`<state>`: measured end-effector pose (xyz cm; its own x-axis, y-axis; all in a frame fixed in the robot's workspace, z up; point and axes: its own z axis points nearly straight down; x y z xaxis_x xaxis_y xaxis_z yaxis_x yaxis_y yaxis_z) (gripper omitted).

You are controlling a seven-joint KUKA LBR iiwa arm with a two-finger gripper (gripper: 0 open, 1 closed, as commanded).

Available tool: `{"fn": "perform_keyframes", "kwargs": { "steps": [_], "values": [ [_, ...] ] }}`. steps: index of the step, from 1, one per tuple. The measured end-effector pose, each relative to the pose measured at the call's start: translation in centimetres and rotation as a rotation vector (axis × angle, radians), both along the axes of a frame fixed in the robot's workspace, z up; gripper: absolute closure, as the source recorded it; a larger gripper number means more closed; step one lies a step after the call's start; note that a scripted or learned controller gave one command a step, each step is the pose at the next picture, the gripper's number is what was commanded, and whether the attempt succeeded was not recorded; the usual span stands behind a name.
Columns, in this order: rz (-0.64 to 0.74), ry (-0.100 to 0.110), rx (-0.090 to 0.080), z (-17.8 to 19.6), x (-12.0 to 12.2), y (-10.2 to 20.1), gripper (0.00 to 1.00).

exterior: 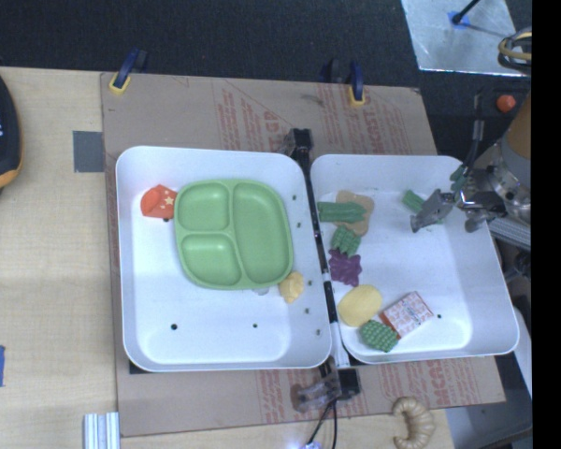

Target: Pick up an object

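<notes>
My gripper point(451, 215) hangs over the right part of the right bin point(486, 279), reaching in from the right. It is open, and nothing sits between its fingers point(428, 213). A small dark green piece point(412, 198) lies just left of the left finger. Further left in this bin lie a green cucumber point(342, 211) on a tan piece point(358, 199), a green leafy piece point(345, 241) and a purple piece point(344, 268). Near the front are a yellow lemon point(359, 304), a red and white box point(409, 313) and a green knobbly block point(379, 336).
The left bin point(145, 325) holds a green divided plate point(234, 233), a red piece with a star point(157, 201) at its left and a small yellow piece point(291, 287) at its front right. A tan curled object point(414, 422) lies on the bench in front of the bins.
</notes>
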<state>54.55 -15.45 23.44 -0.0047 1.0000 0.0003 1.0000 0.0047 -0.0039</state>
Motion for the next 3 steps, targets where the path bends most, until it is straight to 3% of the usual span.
{"fn": "perform_keyframes", "kwargs": {
  "steps": [1, 2, 3],
  "values": [
    [0.001, -0.004, -0.005, -8.6, 8.2, -6.0, 0.00],
    [0.009, -0.003, 0.000, -10.4, 11.3, 2.5, 0.00],
    [-0.004, -0.006, -0.001, -14.0, 2.3, 5.1, 0.00]
  ]
}}
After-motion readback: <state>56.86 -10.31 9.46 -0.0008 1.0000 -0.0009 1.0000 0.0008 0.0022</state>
